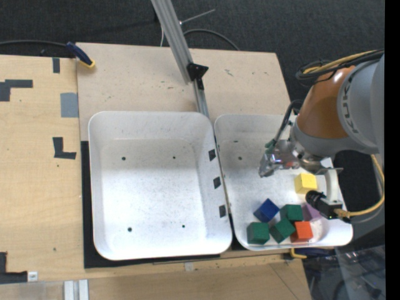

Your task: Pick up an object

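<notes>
My gripper (270, 167) hangs over the middle of the right bin (240, 144), reaching in from the right on the grey arm with its orange band. Nothing shows between its fingers. A yellow block (307, 182) lies just right of the gripper. Below it, near the bin's front edge, cluster a blue block (267, 209), three green blocks (257, 232) (282, 229) (292, 212), an orange block (303, 230) and a purple block (310, 212).
The left bin (150, 183) sits beside the right one on the wooden bench. A metal pole (178, 39) slants down from the top to the bins' shared edge. Black and yellow cables (356, 212) loop at the right.
</notes>
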You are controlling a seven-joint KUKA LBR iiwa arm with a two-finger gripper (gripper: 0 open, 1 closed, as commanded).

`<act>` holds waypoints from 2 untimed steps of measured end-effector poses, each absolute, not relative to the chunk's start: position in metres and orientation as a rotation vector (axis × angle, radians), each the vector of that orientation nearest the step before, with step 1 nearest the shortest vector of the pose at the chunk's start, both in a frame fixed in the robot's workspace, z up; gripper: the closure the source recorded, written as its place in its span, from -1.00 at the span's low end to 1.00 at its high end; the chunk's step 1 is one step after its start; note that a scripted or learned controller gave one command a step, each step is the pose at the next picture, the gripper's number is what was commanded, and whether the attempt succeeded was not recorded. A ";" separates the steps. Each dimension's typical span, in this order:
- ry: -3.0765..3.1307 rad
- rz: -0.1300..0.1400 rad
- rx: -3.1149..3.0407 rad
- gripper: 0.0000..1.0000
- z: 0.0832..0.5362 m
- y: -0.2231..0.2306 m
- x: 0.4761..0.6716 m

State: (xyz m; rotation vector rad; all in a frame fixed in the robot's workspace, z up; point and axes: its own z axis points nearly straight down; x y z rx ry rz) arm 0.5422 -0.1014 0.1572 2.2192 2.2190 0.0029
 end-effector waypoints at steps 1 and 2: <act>2.219 0.004 2.218 1.00 0.218 -0.103 0.537; 2.221 0.003 2.217 1.00 0.259 -0.103 0.538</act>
